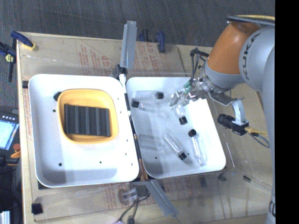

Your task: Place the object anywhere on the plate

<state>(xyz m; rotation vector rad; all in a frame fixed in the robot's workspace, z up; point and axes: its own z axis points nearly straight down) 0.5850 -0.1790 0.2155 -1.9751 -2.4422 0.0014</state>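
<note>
You are looking down on two shallow white bins set side by side on the bench. The left bin (42, 125) holds a yellow plate (88, 97) with a dark ridged insert (88, 120) lying across its middle. The right bin (212, 139) holds several small clear vials with black caps, scattered apart from each other: one vial (148, 96) lies near the far wall with its cap toward the arm, another (140, 105) lies just beside it near the divider, a third (174, 145) lies tilted near the middle of the floor, and a fourth (198, 148) lies close to the right wall, its cap at the far end. A loose-looking black cap (182, 120) sits alone between the far pair and the near pair, though the glare makes it hard to say whether a clear body is attached. The arm (243, 45) reaches in from your right, its orange band above the wrist, and the gripper (180, 99) is down over the far part of the right bin. Something clear and glinting sits at its tips, but you cannot tell from here whether that is a vial between them or just the metal of the tool, so its state stays unknown. All the vials you can make out lie in the right bin, well apart from the plate.
</note>
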